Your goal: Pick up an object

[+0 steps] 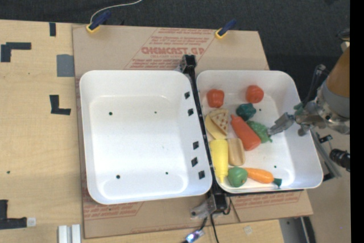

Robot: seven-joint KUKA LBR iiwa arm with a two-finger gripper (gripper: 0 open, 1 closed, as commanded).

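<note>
The right white bin [296, 88] holds several toy foods. Two red tomatoes [215, 98] [254, 93] lie at its back, with a dark green piece [246, 111] in front of them. A long red vegetable [244, 132] with a green top [261, 132] lies in the middle. My gripper [282, 122] reaches in from the right, low over the bin, with its tip just right of that green top. I see nothing held in it.
A beige waffle-like piece [218, 122], a yellow piece [219, 157] and a tan piece [236, 152] lie along the right bin's left side. A green ball [237, 177] and an orange carrot [260, 175] sit at its front. The left white bin [91, 122] stands alongside.
</note>
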